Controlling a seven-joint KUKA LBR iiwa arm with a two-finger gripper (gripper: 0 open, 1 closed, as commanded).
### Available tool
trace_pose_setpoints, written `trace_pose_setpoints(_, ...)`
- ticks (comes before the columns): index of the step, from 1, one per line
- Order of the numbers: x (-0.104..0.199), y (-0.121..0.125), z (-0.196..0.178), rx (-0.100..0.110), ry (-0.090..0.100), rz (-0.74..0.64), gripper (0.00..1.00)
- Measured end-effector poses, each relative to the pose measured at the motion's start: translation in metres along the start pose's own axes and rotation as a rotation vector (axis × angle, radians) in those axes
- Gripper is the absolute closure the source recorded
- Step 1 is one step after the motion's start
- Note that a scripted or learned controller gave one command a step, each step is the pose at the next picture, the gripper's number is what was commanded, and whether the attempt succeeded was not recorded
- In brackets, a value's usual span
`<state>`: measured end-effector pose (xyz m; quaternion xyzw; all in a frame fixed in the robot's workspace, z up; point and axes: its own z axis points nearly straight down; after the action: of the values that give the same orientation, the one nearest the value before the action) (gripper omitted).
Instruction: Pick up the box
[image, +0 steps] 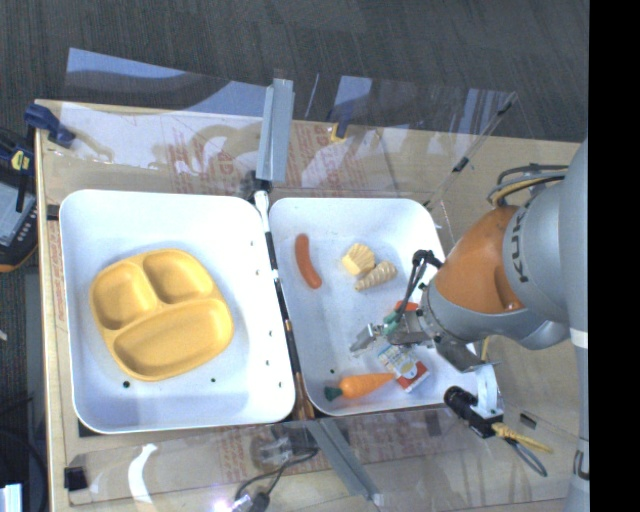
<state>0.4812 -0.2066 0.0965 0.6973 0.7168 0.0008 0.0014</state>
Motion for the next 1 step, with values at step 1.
trace_pose_setpoints(1, 0.0000, 0.0001, 0.0000, 0.000, 0.000, 0.000, 0.00)
